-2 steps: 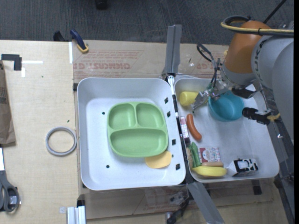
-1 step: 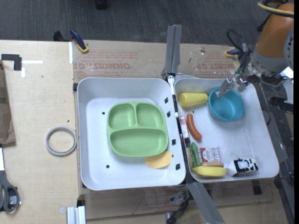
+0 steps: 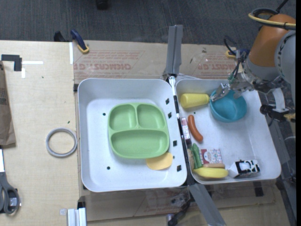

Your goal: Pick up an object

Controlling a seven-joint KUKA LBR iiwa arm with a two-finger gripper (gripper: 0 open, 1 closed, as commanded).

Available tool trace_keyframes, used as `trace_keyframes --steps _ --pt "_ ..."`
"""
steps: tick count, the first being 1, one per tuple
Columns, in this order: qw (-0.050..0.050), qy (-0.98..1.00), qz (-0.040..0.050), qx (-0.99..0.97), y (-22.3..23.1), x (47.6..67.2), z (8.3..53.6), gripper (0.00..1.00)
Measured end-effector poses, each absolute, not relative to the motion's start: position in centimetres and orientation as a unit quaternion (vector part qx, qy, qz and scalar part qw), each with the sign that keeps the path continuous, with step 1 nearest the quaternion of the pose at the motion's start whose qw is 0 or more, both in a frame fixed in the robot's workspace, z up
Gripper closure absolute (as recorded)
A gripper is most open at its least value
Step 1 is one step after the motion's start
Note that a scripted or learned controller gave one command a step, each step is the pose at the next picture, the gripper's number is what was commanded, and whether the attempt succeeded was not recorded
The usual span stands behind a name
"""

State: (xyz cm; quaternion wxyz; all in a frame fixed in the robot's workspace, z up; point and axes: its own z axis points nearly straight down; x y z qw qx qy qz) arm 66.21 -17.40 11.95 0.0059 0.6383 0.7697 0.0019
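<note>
The right bin [image 3: 263, 140] holds a blue bowl [image 3: 230, 109] at its back. In front of the bowl lie a yellow block [image 3: 194, 99], a red sausage [image 3: 195, 128], a green vegetable [image 3: 196, 155], a red-and-white packet [image 3: 212, 155], a banana [image 3: 211, 173] and a black-and-white box [image 3: 247, 167]. My gripper [image 3: 225, 91] reaches down from the upper right and sits at the bowl's back-left rim. Whether it touches the rim is unclear. A green divided plate [image 3: 138, 130] lies in the left bin [image 3: 89, 126], with a yellow disc [image 3: 160, 162] at its front edge.
A grey divider post [image 3: 174, 51] stands behind the seam between the bins. On the bench to the left are a grey tape ring [image 3: 61, 141], scissors [image 3: 7, 199] and a brown bag [image 3: 4, 112]. A blue clamp [image 3: 80, 40] sits at the back.
</note>
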Motion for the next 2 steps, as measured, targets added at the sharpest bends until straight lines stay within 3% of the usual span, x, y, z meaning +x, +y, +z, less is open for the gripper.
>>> trace_keyframes --steps 1,2 --pt "0.019 0.823 0.0054 0.568 -16.9 65.5 11.4 0.00" --pt "0.007 0.871 0.0020 0.491 -18.8 66.5 11.1 0.00"
